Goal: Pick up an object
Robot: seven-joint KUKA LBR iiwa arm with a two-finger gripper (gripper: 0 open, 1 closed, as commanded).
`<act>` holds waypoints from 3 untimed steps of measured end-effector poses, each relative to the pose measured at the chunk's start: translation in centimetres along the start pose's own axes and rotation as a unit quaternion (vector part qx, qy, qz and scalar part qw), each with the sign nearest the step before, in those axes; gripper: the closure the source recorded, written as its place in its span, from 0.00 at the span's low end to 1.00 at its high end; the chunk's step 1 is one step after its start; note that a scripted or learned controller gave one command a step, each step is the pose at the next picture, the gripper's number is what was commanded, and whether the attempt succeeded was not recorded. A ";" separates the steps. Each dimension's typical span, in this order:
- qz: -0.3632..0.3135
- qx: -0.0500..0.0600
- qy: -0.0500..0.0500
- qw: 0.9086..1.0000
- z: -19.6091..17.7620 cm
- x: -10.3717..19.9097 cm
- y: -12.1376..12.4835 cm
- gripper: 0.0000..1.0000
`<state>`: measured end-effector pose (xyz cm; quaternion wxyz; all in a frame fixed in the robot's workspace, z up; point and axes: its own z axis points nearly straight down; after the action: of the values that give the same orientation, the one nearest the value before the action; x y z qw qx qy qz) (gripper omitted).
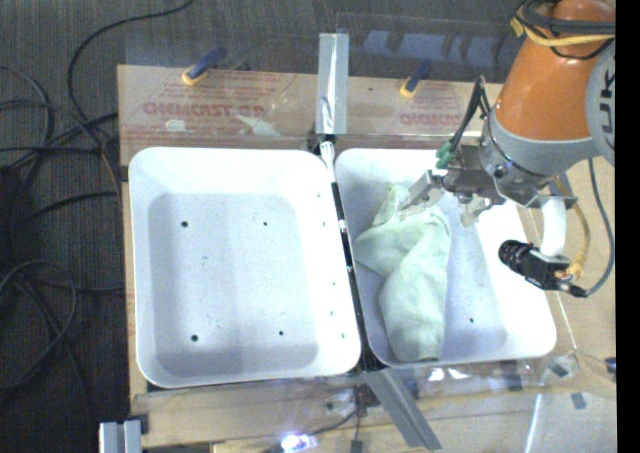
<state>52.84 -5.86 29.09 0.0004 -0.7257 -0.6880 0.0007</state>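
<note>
Pincer [442, 203] is hanging over the upper end of the pale green cloth [412, 276] in the right bin [520, 326], fingers spread apart with nothing visibly between them, apparently placed to nip a raised fold. Cloth is lying crumpled against the bin's left wall, its long axis running from far to near, tilting slightly rightward.

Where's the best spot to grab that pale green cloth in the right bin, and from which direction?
Probably the cloth's bunched upper fold, near the end effector. Come straight down from above: the cloth lies limp on the right bin's floor, and its raised folds give something to pinch.
</note>
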 end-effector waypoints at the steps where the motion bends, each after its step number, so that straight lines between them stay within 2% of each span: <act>1: 0.000 0.001 -0.001 1.000 1.8 -1.0 0.8 0.00; 2: 0.025 0.001 0.000 1.000 1.7 0.1 1.5 0.00; 3: 0.013 0.001 -0.001 1.000 5.2 0.2 3.4 0.00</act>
<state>56.27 -5.87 23.87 0.0002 -0.7344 -0.6788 0.0021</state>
